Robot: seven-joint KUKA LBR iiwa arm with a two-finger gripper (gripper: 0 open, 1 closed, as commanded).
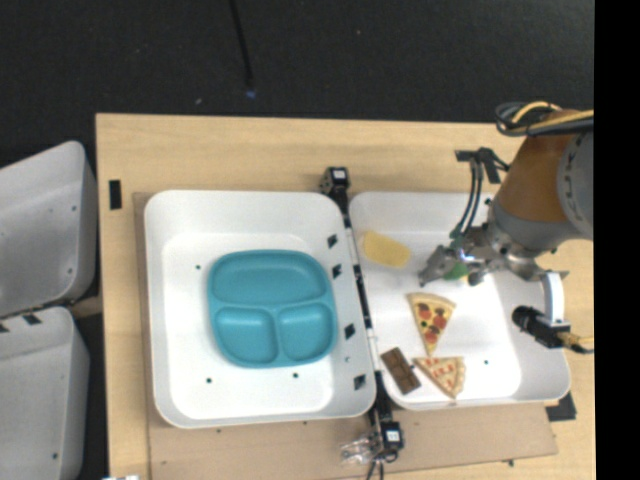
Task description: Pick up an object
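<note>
Camera view puts the claw (452,265) low in the right bin (500,383); its grip state I cannot tell. Just below it lies a pizza slice (431,318), probably the nearest pick.

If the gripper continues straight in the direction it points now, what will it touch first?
The gripper points down and to the picture's left inside the right bin. It would probably meet the bin floor just above the upper pizza slice; depth is unclear.
</note>
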